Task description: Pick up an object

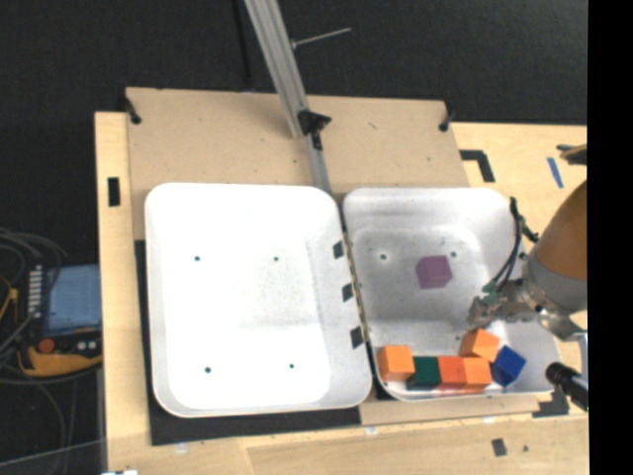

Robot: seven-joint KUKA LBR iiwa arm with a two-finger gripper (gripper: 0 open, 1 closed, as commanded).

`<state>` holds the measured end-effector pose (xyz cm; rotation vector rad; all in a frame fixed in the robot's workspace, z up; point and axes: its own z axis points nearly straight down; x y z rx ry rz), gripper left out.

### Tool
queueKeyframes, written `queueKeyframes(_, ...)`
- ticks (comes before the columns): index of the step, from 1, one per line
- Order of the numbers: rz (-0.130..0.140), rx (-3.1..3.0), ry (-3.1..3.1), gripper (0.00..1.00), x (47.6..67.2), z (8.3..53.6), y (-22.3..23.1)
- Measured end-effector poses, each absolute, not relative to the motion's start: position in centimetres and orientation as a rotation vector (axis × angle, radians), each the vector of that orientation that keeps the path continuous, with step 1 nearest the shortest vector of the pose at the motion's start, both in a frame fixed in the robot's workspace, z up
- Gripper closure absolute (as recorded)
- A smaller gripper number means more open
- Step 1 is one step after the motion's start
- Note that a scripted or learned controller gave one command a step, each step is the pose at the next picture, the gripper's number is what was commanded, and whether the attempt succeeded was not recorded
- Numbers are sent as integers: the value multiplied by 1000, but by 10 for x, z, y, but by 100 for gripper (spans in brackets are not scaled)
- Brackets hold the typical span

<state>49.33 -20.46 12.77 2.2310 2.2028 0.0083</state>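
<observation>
The orange block (483, 344) sits in the right bin (415, 211), near its front right corner, just under the gripper (492, 310). It looks tilted, with 1 corner up. The gripper hangs right above it, but I cannot tell how wide the jaws are or if they have hold of anything.

Along the front wall of that bin lie more blocks in a row: another orange cube (398, 360), a green block (426, 371), an orange bar (463, 371) and a blue block (508, 364). A purple block (433, 271) lies alone in the middle (well apart from the rest).

The left bin (247, 295) is white with 4 small dark dots. Both bins rest on a tan wooden bench (227, 137). A grey metal rail (282, 62) slants over the back. The floor is dark, and a blue box (74, 297) with cables lies at the left.
</observation>
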Motion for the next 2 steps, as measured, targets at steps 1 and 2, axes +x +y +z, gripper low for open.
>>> queueKeyframes(1, 6, 2211, 2221, 100, 499, 189, -198)
queueKeyframes(2, 3, 2213, 2225, 100, 500, 202, -199)
